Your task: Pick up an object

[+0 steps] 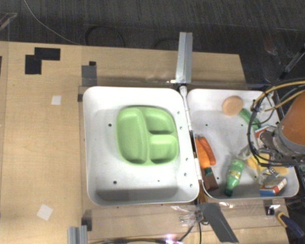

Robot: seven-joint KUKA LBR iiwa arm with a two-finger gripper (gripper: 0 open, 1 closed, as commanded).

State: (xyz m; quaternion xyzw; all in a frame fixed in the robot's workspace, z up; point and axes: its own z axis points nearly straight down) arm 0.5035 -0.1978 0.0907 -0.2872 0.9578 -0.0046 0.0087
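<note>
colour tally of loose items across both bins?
Green: 2, divided tray, bottle
Orange: 1, carrot-like piece
Tan: 1, round item
Brown: 1, small block
Total: 5; items under the arm too hidden to count.

— Worktop (35, 151)? 
— Pale wood, matt, faintly grained, with black matt patches.
— Left bin (99, 187)? 
— White plastic, smooth, softly glossy along the rim.
— Divided tray (145, 134) inside? 
— Light green plastic, smooth, satin sheen.
— Right bin (213, 111)? 
— Same white plastic, smooth.
— Bottle (234, 174) there? 
— Translucent green plastic, glossy.
— Carrot-like piece (206, 151)? 
— Orange, smooth, probably plastic.
— Round tan thing (233, 105)? 
— Matt, material unclear.
— Post (184, 57) between the bins? 
— Bare grey metal, brushed.
— Floor (142, 9) behind? 
— Dark, rough, carpet-like weave.
</note>
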